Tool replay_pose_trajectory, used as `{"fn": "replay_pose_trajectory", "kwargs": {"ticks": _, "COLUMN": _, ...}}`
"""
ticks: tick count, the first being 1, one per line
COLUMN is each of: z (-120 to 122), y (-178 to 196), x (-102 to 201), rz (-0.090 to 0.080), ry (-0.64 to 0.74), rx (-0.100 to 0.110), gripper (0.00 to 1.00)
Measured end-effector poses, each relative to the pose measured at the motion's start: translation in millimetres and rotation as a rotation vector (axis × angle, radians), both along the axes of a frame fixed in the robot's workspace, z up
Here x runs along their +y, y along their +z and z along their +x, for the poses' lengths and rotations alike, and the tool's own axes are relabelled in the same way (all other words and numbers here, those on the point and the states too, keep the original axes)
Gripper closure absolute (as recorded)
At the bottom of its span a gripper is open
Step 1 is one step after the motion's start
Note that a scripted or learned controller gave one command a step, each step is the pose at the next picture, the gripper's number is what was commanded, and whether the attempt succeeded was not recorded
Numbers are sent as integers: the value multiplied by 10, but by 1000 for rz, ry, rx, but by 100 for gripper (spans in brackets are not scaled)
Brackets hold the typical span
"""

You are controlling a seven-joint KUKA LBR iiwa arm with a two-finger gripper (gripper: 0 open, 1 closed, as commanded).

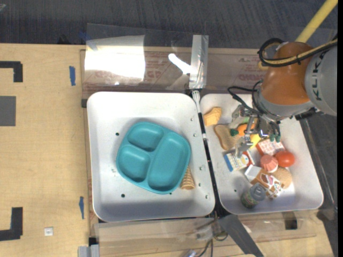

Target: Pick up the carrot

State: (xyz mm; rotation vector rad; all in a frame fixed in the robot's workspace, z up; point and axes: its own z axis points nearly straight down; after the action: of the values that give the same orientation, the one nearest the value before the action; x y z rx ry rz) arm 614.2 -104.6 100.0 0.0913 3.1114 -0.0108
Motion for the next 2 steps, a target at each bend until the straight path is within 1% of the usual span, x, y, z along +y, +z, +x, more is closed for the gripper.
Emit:
{"fn": "replay_pose_trajectory", "kwargs": {"ticks": 1, "z": 42, "y": 138, "x": 24, "rz": 1, "ry": 1, "rx": -16, "gripper": 100}}
{"fn": "replay_pose_trajectory", "kwargs": {"ticks": 2, "z": -543, "y": 906, "x": 484, "rz": 7, "ry": 46, "rx": 15, "gripper": 100}}
